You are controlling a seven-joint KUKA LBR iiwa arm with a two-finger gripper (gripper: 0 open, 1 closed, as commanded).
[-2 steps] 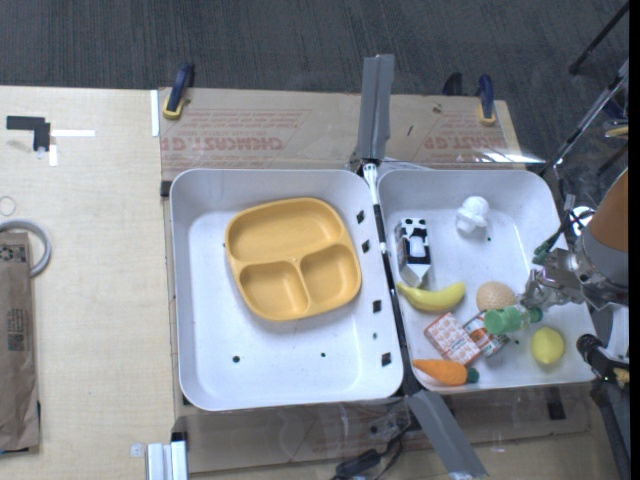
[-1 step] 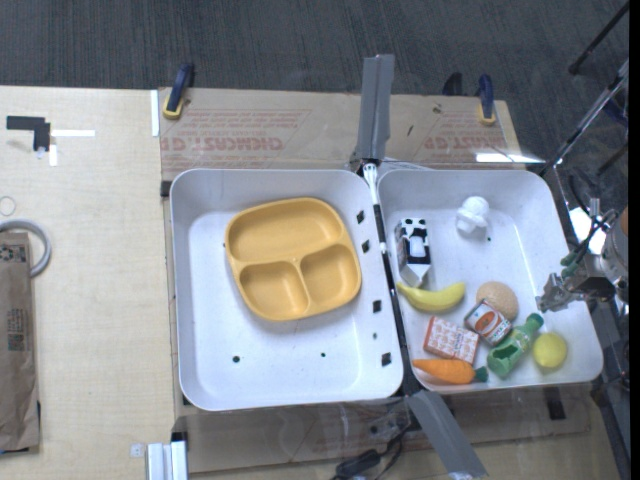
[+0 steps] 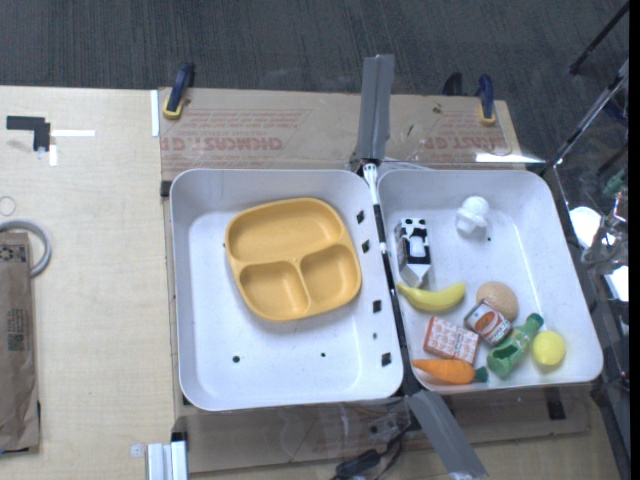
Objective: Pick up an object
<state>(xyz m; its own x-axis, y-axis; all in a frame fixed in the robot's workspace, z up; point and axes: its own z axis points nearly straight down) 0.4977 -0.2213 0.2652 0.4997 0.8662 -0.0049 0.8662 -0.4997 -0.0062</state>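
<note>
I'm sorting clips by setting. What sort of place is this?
Likely a robot lab bench, not a kitchen: two shallow white bins clamped over cardboard, a yellow three-compartment plastic tray in one, toy food such as a plastic banana in the other.

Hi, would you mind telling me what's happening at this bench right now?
Nothing is being handled at this moment. The left bin holds a yellow divided plate. The right bin holds the toy food: a banana, a carrot, a lemon, a green bottle, a small cow-print carton and a few others, all lying loose, so the pick hasn't been done.
</note>
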